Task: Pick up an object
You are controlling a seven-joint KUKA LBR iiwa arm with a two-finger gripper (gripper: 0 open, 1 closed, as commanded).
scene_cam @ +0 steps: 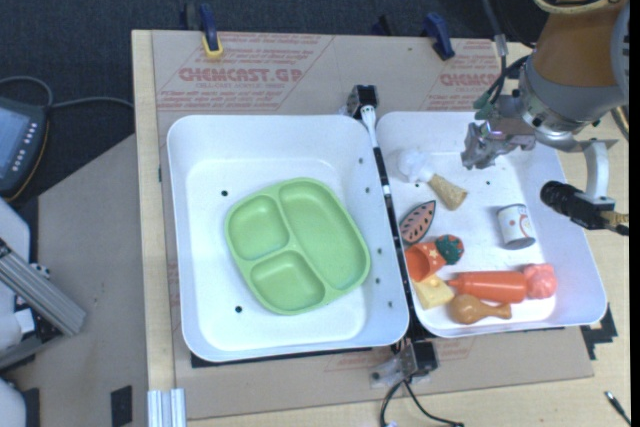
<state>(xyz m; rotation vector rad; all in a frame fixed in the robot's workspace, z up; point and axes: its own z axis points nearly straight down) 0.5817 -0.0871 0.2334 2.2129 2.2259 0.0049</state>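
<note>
The pincer (484, 153) hangs over the right bin (590, 267); its opening I cannot tell. Best descend straight onto the bread wedge (448, 192) just below-left, clear of neighbours.

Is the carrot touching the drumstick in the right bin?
Touching. The camera view shows the carrot lying directly against the top of the drumstick near the right bin's front edge, with no white floor visible between them.

The board (300, 65) under the bins reads "CHEMCAST GP" in red.
</note>
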